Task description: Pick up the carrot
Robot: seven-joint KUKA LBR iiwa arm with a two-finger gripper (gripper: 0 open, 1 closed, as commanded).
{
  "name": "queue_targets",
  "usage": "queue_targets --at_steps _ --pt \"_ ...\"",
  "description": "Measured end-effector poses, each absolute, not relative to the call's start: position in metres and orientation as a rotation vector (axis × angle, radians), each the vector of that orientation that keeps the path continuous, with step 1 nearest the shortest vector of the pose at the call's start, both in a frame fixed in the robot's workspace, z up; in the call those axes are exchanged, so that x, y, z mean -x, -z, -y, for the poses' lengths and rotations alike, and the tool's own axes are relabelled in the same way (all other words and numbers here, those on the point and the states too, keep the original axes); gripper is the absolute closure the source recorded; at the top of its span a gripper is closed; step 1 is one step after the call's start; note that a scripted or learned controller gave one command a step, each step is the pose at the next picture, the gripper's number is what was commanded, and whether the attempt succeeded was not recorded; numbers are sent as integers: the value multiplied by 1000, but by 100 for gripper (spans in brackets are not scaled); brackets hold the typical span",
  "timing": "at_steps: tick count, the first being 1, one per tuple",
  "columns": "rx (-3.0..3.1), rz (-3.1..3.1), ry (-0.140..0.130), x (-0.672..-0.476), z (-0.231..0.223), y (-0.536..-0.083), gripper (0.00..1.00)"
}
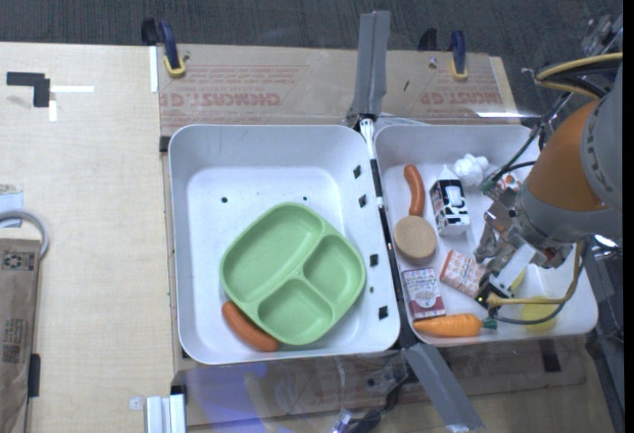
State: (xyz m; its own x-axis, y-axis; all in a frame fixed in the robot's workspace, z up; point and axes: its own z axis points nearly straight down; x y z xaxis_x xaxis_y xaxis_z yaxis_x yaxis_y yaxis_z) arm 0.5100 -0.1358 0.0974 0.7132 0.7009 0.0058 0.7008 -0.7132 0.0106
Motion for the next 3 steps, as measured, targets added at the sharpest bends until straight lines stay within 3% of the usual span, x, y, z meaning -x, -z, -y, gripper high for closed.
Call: queue_targets --at_steps 1,2,3 --pt "-2847 -1329 7 -558 139 -225 100" --pt "-2886 -1242 7 -592 182 -380 100" --pt "-2924 -1153 9 -648 144 -286 100"
